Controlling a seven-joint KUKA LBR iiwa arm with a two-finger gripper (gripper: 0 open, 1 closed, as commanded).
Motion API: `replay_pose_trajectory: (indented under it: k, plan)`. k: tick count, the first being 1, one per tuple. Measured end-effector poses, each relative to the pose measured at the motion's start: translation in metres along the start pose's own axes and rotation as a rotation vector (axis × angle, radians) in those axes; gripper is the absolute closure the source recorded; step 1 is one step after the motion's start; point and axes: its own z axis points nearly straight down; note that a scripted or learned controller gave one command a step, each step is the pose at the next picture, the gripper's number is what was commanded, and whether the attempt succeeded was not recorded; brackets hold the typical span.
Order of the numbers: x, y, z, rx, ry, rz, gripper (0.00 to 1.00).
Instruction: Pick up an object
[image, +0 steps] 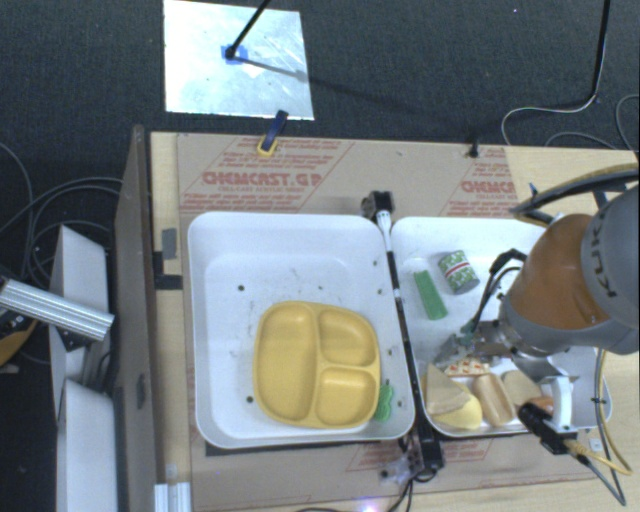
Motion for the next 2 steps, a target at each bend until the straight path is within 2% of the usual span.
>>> replay_pose_trajectory:
  k: [1,2]
  plan:
    - [0.000,0.002,-0.011,-0.003,0.000,-0.001,1.00]
    - [0.079,0.038,-0.106,-0.012,0.002,-0.013,1.00]
